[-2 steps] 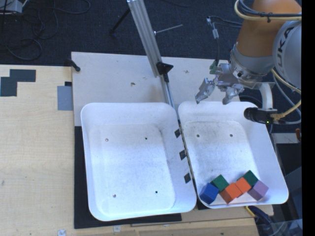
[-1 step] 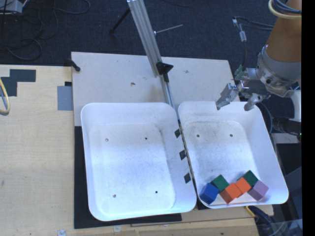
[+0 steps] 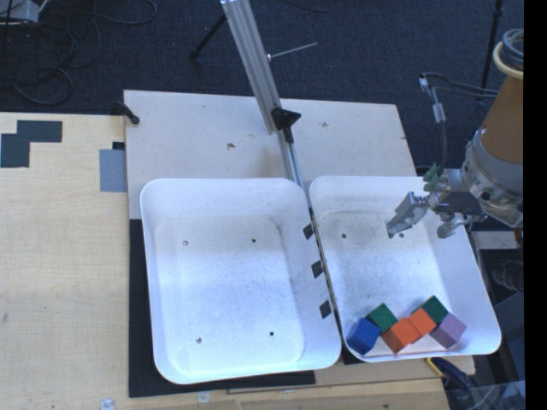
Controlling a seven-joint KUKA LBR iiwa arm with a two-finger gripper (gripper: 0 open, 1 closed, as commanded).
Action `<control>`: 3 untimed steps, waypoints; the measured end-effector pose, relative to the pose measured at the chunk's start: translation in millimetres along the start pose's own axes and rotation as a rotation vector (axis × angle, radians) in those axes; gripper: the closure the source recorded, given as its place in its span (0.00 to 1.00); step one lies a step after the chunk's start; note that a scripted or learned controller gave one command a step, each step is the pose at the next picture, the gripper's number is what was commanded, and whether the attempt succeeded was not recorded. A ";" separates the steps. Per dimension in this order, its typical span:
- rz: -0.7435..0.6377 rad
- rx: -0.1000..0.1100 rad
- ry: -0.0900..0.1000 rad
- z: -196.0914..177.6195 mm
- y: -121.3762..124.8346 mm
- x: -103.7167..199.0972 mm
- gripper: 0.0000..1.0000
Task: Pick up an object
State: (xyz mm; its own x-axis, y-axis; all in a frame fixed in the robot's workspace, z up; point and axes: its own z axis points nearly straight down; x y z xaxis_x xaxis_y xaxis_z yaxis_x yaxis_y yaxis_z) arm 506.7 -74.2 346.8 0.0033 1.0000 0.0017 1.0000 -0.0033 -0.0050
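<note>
1. White plastic makes up both bins. The right bin (image 3: 479,267) holds all the blocks, and the left bin (image 3: 162,229) sits just beside it, with small black clips along the edge where the two meet.

2. Six little blocks sit packed together in the near corner of the right bin. I count a blue block (image 3: 363,335), a green block (image 3: 382,317), an orange block (image 3: 399,336), a red-orange block (image 3: 422,322), a dark green block (image 3: 435,307) and a purple block (image 3: 449,330). They touch each other in a bunch, I think because the bin floor dips toward that corner and things slide there.

3. The gripper (image 3: 420,216) hangs over the far part of the right bin, well apart from the blocks. Its two fingers are spread, and nothing is between them, so it grasps nothing.

4. The arm (image 3: 500,143) comes in from the right side, so it can reach down into that bin.

5. I think the pick has not started, since any block would do and none is lifted.

6. The tight bunch could make it hard. Fingers may bump a neighbour block when they go down. The blue block or the purple block at the ends looks easiest to me.
</note>
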 end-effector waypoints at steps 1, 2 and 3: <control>0.001 -0.004 -0.005 19.0 58.7 -61.6 0.00; -0.001 -0.002 -0.001 3.4 27.8 -56.5 0.00; -0.001 -0.002 -0.001 4.4 28.7 -56.5 0.00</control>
State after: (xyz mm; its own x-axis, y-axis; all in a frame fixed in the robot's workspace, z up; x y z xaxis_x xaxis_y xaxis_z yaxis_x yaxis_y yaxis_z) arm 535.1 -130.8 342.2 0.0027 1.0000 0.0008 1.0000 -0.0027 -0.0032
